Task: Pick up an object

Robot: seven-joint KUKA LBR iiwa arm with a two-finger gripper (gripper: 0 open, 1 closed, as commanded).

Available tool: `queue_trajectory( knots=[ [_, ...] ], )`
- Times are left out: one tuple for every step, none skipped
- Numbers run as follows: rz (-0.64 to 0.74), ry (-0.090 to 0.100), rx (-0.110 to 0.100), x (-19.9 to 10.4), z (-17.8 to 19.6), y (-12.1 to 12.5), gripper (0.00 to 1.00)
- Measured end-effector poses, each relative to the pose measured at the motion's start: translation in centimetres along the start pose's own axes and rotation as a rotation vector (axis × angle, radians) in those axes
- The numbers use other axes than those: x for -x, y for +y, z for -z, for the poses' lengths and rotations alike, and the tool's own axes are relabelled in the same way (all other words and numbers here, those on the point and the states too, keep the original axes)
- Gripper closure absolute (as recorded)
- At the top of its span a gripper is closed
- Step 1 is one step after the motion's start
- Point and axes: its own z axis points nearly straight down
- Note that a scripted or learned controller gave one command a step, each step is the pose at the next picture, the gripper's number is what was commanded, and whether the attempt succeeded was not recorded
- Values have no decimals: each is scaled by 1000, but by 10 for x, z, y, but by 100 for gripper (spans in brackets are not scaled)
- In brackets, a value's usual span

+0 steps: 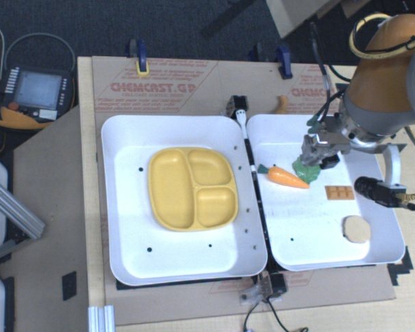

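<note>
Jaws are low over a green piece (306, 169) in the right bin (373, 251); can't tell how far open. Carrot (288, 177) touches it, close to the left rim. Cracker (339, 193) and cookie (357, 229) sit apart, toward the right rim.

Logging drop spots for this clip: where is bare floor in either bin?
Bare: floor of the right bin between carrot and near rim, left of the round biscuit; strips of the left bin around the yellow plate. Crowded: where claw, carrot and wafer sit close.
</note>
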Motion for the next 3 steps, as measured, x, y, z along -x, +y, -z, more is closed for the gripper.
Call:
queue_trajectory(
  knots=[
    [0,0,1,-49,-3,6,100],
    [1,-1,4,-101,2,7,100],
    [1,0,-1,-161,1,-9,100]
  ],
)
